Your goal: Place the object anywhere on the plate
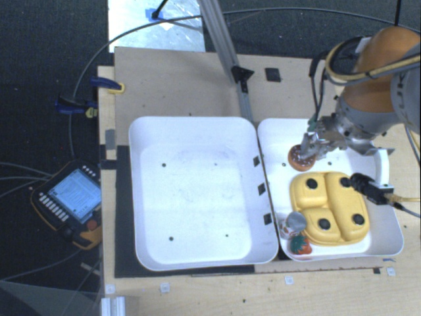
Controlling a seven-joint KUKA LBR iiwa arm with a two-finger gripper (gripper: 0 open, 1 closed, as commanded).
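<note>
A pale worktop (184, 84) carries two white bins; in the right bin (279, 133) the gripper (307, 151) sits over a small brown object (301, 158), just beside the yellow plate (330, 207). Whether it is gripped I cannot tell. Apparently the pickup step; next, lift and carry it onto the plate.

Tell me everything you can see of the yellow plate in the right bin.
The yellow plate looks like glossy plastic, a rounded square split by ridges into sections, three of them showing. Each shows a dark dot near its middle. It lies flat on the floor of the right bin, toward the near right corner. A black part of the arm overlaps its right edge. A small round brown object sits just off its far left corner, under the gripper.
</note>
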